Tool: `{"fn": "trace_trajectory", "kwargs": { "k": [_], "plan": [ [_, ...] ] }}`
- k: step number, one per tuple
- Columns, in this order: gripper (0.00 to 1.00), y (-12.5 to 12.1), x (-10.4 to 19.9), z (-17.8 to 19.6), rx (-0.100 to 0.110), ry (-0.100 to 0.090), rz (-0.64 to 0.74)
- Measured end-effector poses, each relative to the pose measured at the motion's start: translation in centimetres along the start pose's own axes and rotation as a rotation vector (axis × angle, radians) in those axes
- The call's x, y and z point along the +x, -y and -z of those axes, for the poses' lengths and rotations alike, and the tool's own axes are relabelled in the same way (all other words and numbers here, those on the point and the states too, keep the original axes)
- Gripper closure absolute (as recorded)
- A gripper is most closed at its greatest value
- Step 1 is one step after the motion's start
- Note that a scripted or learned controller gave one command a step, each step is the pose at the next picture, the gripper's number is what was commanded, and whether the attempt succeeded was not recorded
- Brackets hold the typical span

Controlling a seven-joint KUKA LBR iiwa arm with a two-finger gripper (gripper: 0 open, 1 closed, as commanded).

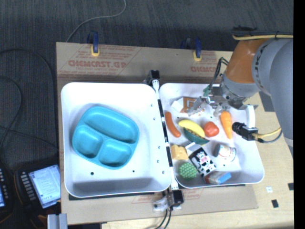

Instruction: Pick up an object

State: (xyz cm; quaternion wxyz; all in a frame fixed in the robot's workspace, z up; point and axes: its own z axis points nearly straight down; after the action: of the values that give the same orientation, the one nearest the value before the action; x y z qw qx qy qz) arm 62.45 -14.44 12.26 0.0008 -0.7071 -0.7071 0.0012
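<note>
The pincer point(206, 104) hangs low over the back of the right bin point(248, 173), just behind the banana point(190, 126); whether it is open or closed I cannot tell. Beside the banana lie a tomato point(211, 128) and a carrot point(226, 122). These look like light, stiff, slippery plastic toys; the banana is probably best taken across its narrow middle.

The grey KUKA arm with its orange wrist band point(240, 56) reaches in from the right, its metal two-finger gripper point(202, 105) angled down over the right-hand white bin point(252, 168).
</note>
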Motion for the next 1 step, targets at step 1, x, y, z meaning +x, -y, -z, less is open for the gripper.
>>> {"fn": "trace_trajectory", "kwargs": {
  "k": [1],
  "plan": [
    [0.0, 6.26, 3.19, -3.45, -0.01, 0.002, -0.001]
  ]
}}
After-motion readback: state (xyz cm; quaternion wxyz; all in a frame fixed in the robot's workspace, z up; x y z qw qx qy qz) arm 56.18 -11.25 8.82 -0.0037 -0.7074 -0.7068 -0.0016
